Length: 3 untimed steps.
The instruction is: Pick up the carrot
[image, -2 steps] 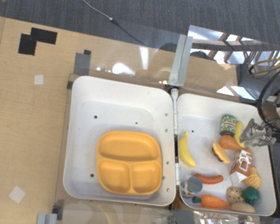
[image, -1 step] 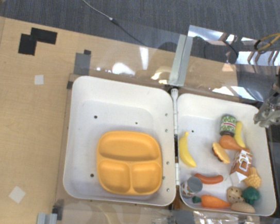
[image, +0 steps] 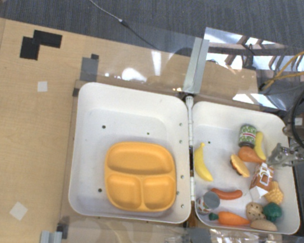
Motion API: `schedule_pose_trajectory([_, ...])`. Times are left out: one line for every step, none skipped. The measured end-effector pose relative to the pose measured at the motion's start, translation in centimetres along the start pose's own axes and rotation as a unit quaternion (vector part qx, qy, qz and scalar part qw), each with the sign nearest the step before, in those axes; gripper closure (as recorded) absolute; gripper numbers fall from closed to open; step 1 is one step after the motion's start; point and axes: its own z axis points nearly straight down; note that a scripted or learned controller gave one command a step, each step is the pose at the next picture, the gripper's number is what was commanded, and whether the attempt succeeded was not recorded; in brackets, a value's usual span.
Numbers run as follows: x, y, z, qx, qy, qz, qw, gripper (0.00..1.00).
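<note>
near the right bin's front edge, carrot lengthwise left-right, green end left; gripper state unclear

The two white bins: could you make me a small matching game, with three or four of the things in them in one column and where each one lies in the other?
Things:
1. carrot
2. yellow tray
3. banana
4. green can

Places:
A. far end of the right bin, beside a smaller banana
B. near edge of the right bin, by the broccoli
C. in the left bin
D. right bin, along the wall between the two bins

Pairs: 1-B, 2-C, 3-D, 4-A
</note>
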Motion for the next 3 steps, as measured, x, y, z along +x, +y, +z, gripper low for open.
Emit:
schedule_pose_trajectory([2.1,8.3,0.3,0.000,0.001,-0.037,0.9993,1.00])
schedule_pose_trajectory([1.0,4.5,-5.3,0.003,0.000,-0.177,0.9842,1.00])
schedule_pose_trajectory([0.9,9.0,0.4,-0.001,0.000,-0.217,0.9762,1.00])
